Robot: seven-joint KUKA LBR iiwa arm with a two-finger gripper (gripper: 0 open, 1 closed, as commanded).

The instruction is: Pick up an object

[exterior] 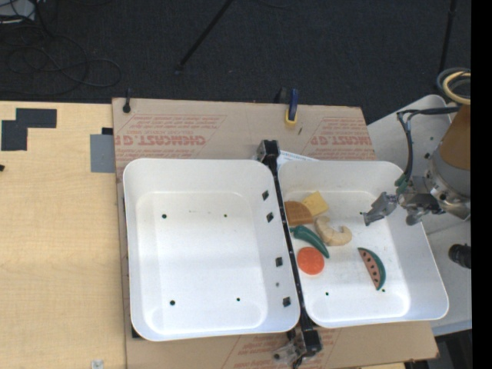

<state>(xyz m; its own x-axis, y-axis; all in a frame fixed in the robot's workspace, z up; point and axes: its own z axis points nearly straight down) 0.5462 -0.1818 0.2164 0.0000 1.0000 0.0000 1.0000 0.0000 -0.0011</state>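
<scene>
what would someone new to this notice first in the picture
Probably the small cluster of toy food in the right bin: an orange disc, a green piece, a yellow block and a watermelon slice a little apart to the right. Next, the gripper hanging over that bin's right side, away from the cluster.

Arm (461, 141) cut off at right.
</scene>
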